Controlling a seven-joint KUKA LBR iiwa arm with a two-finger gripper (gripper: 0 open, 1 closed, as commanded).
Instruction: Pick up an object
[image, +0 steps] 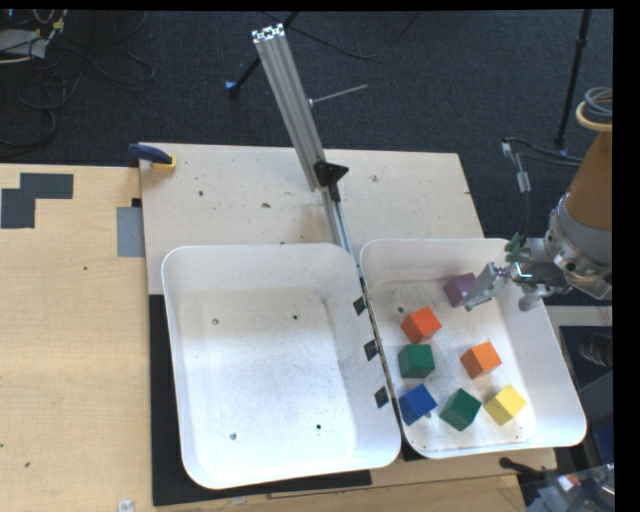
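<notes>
Even, bright overhead light; soft faint shadows inside white bins (262, 462); carpet beyond bins dim; overall slightly soft focus.

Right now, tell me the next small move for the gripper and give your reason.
Probably close on the small purple block and lift a little. The gripper sits right against that block's right side in the right-hand shallow white bin, and the nearest orange cube lies apart, below it. Whether the block is already between the jaws is unclear.
</notes>
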